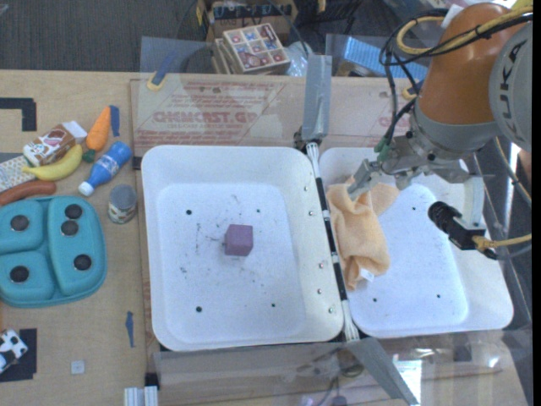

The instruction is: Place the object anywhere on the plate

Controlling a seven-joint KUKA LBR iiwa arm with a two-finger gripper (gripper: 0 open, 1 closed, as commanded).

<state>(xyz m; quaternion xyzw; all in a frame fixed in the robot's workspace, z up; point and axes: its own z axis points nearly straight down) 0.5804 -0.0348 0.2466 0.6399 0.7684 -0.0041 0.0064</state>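
And here's the gripper (365,178) hanging over the right bin (473,311), near that bin's 10 o'clock corner, its fingers clenched on the top edge of an orange cloth (359,235). The cloth drapes down from the fingertips and lies along the bin's left wall, sagging toward 6 o'clock. Over in the left bin (169,176), a small purple cube (238,240) sits alone near the centre, well apart from the gripper. At 9 o'clock on the bench, a teal divided plate (46,252) rests outside both bins, with a banana (52,167), a carrot (101,128), a blue bottle (106,167) and a small can (122,203) scattered just above it.
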